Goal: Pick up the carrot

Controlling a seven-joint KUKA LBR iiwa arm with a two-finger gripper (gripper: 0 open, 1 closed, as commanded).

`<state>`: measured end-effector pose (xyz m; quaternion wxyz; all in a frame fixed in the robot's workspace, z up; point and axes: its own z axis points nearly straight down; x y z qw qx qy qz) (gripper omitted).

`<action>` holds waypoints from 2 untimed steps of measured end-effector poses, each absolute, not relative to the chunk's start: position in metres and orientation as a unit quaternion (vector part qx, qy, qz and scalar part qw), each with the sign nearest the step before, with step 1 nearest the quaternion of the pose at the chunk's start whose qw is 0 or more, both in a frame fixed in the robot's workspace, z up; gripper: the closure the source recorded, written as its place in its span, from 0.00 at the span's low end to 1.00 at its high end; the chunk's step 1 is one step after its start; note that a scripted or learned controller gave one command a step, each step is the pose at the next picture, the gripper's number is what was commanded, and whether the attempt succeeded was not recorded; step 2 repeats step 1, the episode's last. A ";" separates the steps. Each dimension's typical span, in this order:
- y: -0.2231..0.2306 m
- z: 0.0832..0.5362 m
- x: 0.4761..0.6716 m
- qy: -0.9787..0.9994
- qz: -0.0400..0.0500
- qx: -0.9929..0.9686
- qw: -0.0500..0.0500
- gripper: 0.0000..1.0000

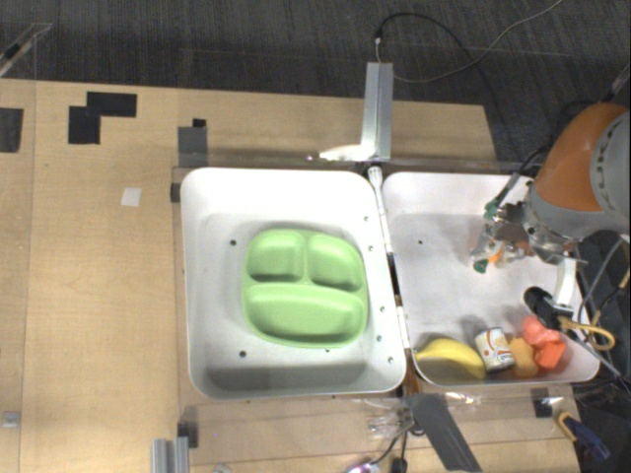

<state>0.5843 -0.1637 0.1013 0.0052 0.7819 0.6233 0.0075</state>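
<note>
Hand (496, 247) of the arm hangs over the upper part of the right bin (434, 264), and between its fingers sits a small orange piece with a green end, which looks like the carrot (490, 257), pinched and apparently clear of the bin floor. Its long axis is too small to read. Well below it, along the bin's lower edge, lie a banana (450, 355), a small can (495, 349) and orange-red toys (543, 344)

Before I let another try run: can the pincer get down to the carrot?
Probably, though it's tight. The pincer hangs over the right bin, and the carrot lies uncovered in the near corner, crowded by a small can and banana.
</note>
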 end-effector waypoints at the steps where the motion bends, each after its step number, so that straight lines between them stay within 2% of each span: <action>1: -0.062 0.212 0.604 0.687 0.003 0.726 0.002 1.00; 2: -0.062 0.212 0.604 0.687 0.003 0.726 0.002 1.00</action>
